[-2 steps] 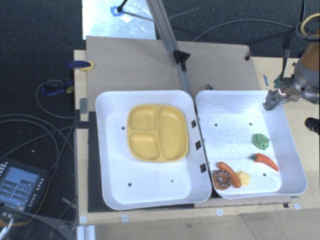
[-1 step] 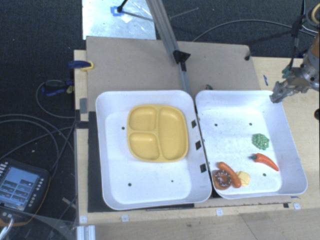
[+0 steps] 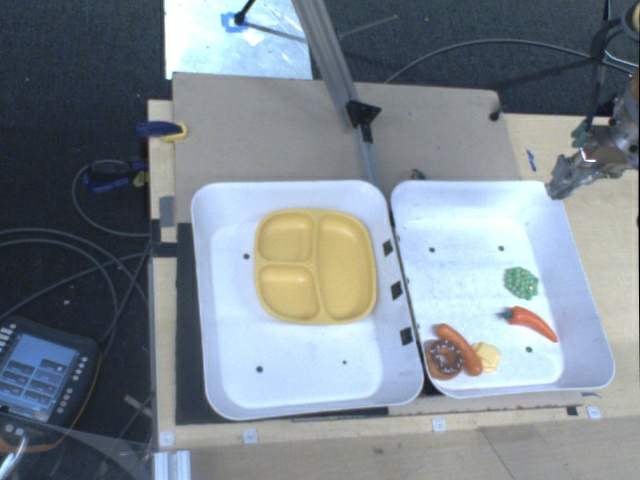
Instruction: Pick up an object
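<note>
- White bins sit side by side on the table (image 3: 300,128); the left bin (image 3: 225,368) bears a yellow divided plate (image 3: 315,266) with three compartments, lying flat near its upper middle
- Toy food lies in the right bin (image 3: 460,238), all toward its lower right part; a green bumpy piece (image 3: 520,283) sits nearest the right wall, with an orange-red carrot (image 3: 530,322) just below it
- At the right bin's lower edge a brown doughnut (image 3: 443,358) touches a reddish sausage (image 3: 458,347); a small pale yellow piece (image 3: 487,355) lies just beside the sausage
- Grey and blurred, the tool (image 3: 572,173) hangs over the right bin's upper right corner, well apart from the food; whether its fingers are apart or together I cannot tell; nothing is seen between them
</note>
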Robot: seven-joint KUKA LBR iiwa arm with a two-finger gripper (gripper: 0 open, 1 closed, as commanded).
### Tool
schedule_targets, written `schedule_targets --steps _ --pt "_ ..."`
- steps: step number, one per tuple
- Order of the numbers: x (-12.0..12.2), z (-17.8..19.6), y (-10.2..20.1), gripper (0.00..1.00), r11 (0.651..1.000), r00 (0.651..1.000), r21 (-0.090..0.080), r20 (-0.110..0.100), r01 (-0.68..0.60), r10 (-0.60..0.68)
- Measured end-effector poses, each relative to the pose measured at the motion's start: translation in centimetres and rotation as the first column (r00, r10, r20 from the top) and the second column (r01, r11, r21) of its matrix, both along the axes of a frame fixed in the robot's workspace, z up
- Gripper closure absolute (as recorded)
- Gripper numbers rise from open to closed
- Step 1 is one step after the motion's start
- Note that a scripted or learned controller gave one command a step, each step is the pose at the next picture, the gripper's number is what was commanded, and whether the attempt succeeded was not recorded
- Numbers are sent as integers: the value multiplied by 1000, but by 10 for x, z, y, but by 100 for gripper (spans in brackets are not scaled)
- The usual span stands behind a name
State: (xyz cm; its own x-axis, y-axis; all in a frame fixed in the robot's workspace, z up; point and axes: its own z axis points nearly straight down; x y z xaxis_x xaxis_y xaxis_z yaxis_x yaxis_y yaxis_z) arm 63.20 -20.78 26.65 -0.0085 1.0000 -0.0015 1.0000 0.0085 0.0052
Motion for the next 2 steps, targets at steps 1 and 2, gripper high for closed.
schedule_targets --steps 1,2 --pt "12 -14 52 100 1000 1000 3 -3 -2 2" --pt "25 -8 103 100 1000 1000 3 -1 -3 3"
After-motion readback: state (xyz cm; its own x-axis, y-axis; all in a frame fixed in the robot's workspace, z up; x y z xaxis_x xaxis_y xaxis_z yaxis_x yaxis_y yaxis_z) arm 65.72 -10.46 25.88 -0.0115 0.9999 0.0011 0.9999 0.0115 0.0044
